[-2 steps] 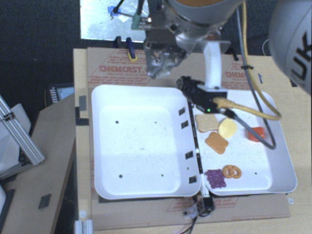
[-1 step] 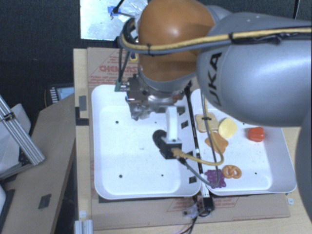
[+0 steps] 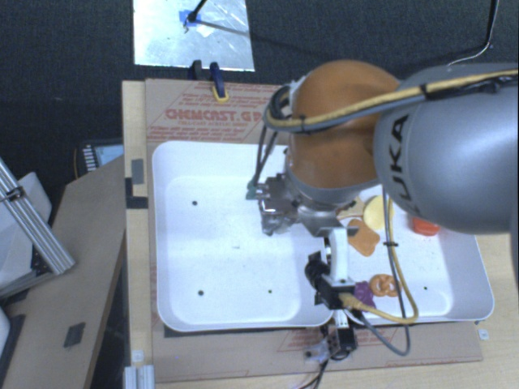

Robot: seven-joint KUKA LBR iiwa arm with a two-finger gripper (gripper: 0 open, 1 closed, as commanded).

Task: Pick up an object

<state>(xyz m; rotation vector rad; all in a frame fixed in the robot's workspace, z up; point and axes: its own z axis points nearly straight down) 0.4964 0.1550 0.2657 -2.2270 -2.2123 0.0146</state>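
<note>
Your candidate objects sit in the right-hand shallow white bin (image 3: 466,294). A pale yellow rounded piece (image 3: 375,213) lies near that bin's middle, partly under the arm. Just below it, touching or nearly so, is a small orange-brown wedge-shaped piece (image 3: 364,240). A red-orange rounded item (image 3: 425,227) lies toward the bin's right side, tucked against the arm's grey housing. Near the bin's front edge you have a small brown pretzel-shaped object (image 3: 383,284), with a bit of purple item (image 3: 364,295) just to its left (too small to identify).

The two-finger gripper (image 3: 271,217) hangs over the seam between the two bins, at the right edge of the left-hand shallow white bin (image 3: 211,241). You cannot tell how its jaws stand; the metal parts blur together and nothing is visibly held.

Above it looms the grey KUKA arm with the orange band (image 3: 340,128), with a yellow cable (image 3: 397,306) looping down past the front edge of the bins.

Both bins rest on a brown cardboard sheet with red lettering (image 3: 203,108). Beyond the far edge lies a shiny silver square plate (image 3: 193,23) on the dark floor.
</note>
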